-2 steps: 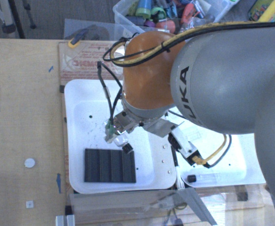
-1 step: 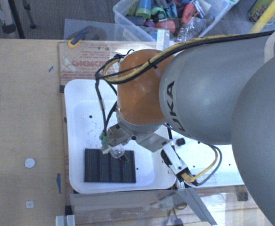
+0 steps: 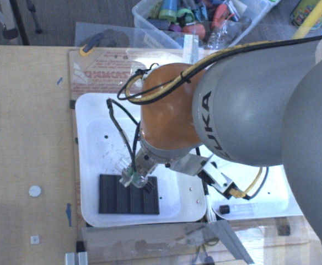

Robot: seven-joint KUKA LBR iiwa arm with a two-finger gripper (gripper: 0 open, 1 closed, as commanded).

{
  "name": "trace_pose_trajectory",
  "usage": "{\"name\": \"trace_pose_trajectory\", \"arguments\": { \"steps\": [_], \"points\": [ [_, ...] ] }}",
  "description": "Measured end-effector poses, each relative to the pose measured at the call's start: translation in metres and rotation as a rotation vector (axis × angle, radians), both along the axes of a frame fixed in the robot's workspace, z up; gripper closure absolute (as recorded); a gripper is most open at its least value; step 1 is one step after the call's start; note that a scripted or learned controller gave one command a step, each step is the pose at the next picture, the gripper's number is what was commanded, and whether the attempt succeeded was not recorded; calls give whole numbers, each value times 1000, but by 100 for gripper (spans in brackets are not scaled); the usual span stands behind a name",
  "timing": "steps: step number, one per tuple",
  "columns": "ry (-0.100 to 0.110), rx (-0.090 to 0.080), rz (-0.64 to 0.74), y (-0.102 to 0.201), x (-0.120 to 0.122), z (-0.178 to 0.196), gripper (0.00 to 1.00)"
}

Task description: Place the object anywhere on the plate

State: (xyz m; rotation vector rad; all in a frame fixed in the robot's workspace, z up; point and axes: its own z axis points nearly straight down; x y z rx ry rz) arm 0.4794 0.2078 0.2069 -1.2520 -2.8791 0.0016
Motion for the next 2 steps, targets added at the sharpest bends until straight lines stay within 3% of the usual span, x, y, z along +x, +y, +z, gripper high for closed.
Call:
{"name": "trace_pose_trajectory", "arguments": {
  "steps": [1, 2],
  "points": [
    [-4, 1, 21, 3, 0, 121, 100],
    [-2, 1, 561, 6, 0, 67, 100]
  ]
}}
